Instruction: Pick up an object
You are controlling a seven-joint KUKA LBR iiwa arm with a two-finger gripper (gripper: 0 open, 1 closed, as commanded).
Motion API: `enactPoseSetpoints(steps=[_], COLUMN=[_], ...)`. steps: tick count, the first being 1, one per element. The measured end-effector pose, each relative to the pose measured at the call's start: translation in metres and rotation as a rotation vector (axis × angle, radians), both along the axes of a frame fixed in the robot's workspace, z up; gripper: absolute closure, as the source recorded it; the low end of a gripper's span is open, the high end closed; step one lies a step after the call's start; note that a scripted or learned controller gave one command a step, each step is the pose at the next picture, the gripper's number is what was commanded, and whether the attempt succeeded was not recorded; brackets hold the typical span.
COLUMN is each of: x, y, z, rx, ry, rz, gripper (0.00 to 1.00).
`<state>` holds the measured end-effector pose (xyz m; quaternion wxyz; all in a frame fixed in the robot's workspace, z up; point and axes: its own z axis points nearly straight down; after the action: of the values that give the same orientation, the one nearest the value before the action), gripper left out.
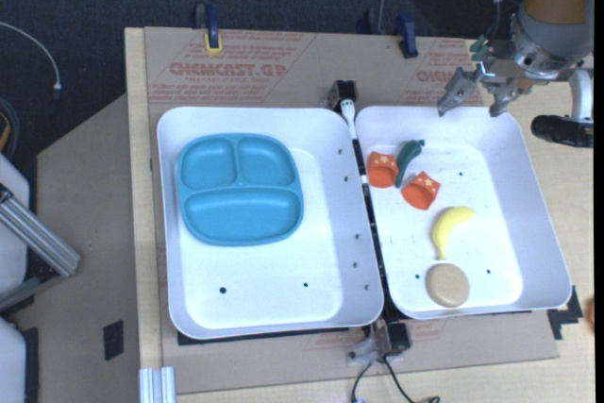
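Bench: L bin [189, 288] w/ blue tray [241, 189]; R bin [528, 231] w/ banana [451, 226]; claw [471, 101] apart, empty.

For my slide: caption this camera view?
Open gripper above right white bin holding yellow banana; blue divided plate left.

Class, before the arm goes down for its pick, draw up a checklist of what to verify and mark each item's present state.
1. Jaws spread: ok, gripper stands open.
2. Jaws free of any load: ok.
3. Targets in right bin: ok, banana, round tan piece, two orange pieces.
4. Gripper above a target: not ok, it hangs over the bin's far rim.
5. Banana apart from its neighbours: ok.
6. Height above the bin: cannot tell.
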<state>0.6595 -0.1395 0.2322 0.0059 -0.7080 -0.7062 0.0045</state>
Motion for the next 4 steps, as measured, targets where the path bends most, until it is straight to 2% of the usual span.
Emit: enactPoseSetpoints(steps=[1, 2, 3, 4], x=[0.003, -0.004, -0.006, -0.002], y=[0.0, -0.005, -0.004, -0.001], z=[0.008, -0.038, -0.102, -0.142], rx=[-0.002, -0.001, 0.0, 0.005], ry=[-0.014, -0.008, -0.006, -0.021], rz=[0.003, 0.002, 0.002, 0.004], gripper=[0.0, 0.0, 0.0, 0.0])
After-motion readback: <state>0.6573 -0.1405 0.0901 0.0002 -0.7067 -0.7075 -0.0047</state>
